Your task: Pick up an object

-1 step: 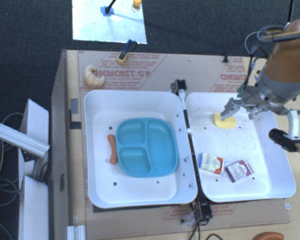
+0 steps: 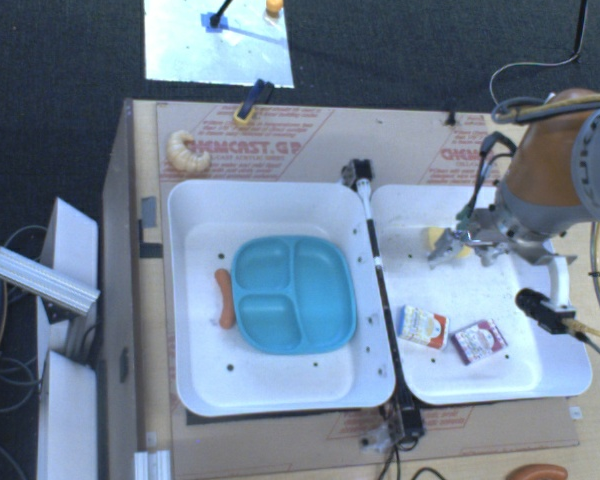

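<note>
Far to the gripper's left, in the left bin (image 2: 195, 268), a sausage (image 2: 224, 298) lies just beside a blue divided plate (image 2: 294, 293). In the right bin (image 2: 560, 368), the gripper (image 2: 467, 248) hangs low near the back wall with its fingers spread, and a small yellow object (image 2: 439, 237) sits at its left fingertip, not gripped between the fingers. Nearer the front than the gripper lie an orange-and-white packet (image 2: 422, 326) and, to its right, a red-and-white packet (image 2: 479, 341), both apart from it.
</note>
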`<state>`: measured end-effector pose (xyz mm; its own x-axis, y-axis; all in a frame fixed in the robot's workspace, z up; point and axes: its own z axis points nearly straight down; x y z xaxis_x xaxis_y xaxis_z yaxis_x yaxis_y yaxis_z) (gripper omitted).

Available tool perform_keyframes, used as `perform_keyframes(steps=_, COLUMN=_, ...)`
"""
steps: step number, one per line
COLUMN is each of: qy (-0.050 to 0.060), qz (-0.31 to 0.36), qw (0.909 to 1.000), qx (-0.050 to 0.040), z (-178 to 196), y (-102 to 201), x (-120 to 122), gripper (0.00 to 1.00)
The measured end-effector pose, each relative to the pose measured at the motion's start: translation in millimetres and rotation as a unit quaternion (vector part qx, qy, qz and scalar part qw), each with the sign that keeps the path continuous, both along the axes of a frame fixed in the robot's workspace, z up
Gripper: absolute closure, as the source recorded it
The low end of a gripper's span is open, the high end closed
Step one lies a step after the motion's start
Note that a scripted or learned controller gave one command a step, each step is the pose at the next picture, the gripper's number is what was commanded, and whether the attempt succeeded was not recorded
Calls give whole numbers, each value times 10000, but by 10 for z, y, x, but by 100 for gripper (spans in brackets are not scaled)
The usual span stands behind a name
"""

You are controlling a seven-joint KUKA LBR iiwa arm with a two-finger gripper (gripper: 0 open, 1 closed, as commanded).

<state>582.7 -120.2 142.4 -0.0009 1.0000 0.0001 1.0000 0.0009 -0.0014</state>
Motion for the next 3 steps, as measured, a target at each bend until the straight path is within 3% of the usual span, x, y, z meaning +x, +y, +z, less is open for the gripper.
perform_keyframes(steps=1, qy=-37, qz=4, qw=10000, qx=-6, z=-565, y=217, x=-566, gripper=0)
perform_keyframes(steps=2, qy=-24, qz=10, qw=10000, qx=-9, z=-573, y=-419, x=433, gripper=0)
perform_keyframes(steps=3, qy=-29, qz=20, qw=10000, qx=0, z=-525, y=-41, x=870, gripper=0)
